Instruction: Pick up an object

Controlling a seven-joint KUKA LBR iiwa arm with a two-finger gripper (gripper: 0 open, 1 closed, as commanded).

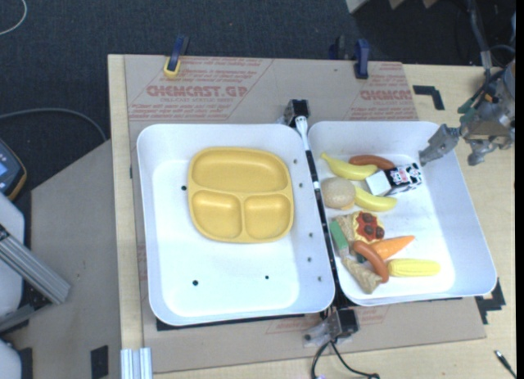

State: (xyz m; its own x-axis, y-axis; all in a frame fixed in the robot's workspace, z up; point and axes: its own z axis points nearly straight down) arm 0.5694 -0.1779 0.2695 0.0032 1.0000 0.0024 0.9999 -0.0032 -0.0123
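From above, the end effector (pixel 458 144) reaches in at the right side of the worktop (pixel 246 83), over the upper right rim of the right bin (pixel 471 230). Two grey fingers (pixel 434 146) spread apart from each other, one slanting toward the bin's inside, the other hanging nearer the arm; the spread looks wide, and nothing sits between them.

Just left of the inward finger, close to its tip, lies a small black and white toy (pixel 395 178), apart from it by a narrow gap. Further left of the end effector, a red sausage (pixel 372 161) rests against a yellow banana (pixel 346 169). Below these, and left and below the end effector, come a round beige bun (pixel 337 194) and a second banana (pixel 375 202).

Well below the end effector, a pizza slice (pixel 364 227), an orange carrot (pixel 393 246), a corn cob (pixel 413 268) and a green piece (pixel 339 236) crowd the bin's lower half, touching one another.

Far to the left, in the left bin (pixel 164 205), sits a yellow compartment tray (pixel 241 193), well apart from the end effector.
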